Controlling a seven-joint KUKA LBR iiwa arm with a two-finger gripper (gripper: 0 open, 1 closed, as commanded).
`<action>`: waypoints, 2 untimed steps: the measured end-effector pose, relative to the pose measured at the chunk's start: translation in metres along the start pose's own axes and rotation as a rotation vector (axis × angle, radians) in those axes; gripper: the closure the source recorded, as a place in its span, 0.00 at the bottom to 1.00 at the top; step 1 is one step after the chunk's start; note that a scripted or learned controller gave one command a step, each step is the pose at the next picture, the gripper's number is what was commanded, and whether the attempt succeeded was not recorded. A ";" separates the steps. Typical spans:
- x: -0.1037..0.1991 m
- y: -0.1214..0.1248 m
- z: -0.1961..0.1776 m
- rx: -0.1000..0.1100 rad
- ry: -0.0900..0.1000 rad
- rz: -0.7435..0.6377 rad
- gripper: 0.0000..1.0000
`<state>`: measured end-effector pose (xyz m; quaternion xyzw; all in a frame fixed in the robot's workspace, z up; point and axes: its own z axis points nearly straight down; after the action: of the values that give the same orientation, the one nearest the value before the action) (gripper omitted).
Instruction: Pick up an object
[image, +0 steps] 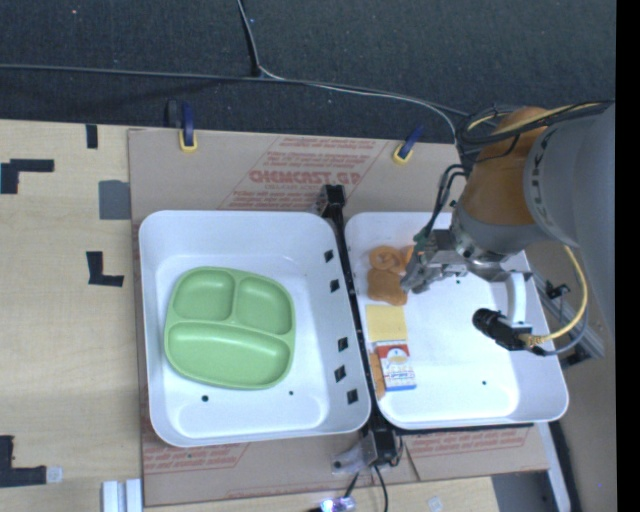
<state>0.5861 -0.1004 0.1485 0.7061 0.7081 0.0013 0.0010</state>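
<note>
The gripper (418, 272) is low in the right bin (500, 390), right at the brown lumpy object (385, 272) — this looks like the reach-and-close step, though how far the jaws stand apart, or whether they hold anything, I cannot tell. Next it likely needs a firm close on that object, then a straight lift. Below the jaws lie a yellow slab (386, 322) and a red-and-white packet (397, 366) with unreadable print — red lettering on the cardboard sheet (300, 175) beyond is too blurred to read.
</note>
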 end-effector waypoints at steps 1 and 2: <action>0.000 0.004 -0.063 -0.001 -0.001 0.001 1.00; 0.001 0.004 -0.087 0.002 0.000 0.001 1.00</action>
<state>0.5902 -0.0997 0.2359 0.7065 0.7077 0.0006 0.0005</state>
